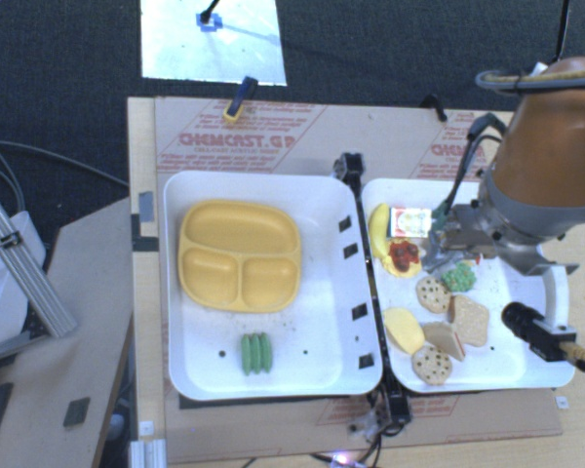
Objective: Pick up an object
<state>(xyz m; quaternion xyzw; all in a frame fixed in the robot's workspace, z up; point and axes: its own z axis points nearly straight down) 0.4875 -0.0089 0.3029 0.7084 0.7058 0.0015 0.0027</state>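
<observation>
Two white bins sat side by side on the desk (302,130). The left bin (322,359) held a yellow divided plate (240,255) and, nearer, green pea pods (256,352). The right bin (507,369) held toy food: a banana (377,230), a small box (410,222), cookies (432,364) and bread slices (468,322). The gripper (447,253) hung low over a green piece (459,279) and a red piece (404,255); whether it grasped anything could not be told.

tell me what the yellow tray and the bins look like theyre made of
Yellow tray: looks like moulded plastic, matte, with smooth rounded compartments and even colour.
Left bin and right bin: probably thin white plastic, slightly glossy, with rounded corners and a soft sheen; the look alone can't rule out coated metal.
</observation>
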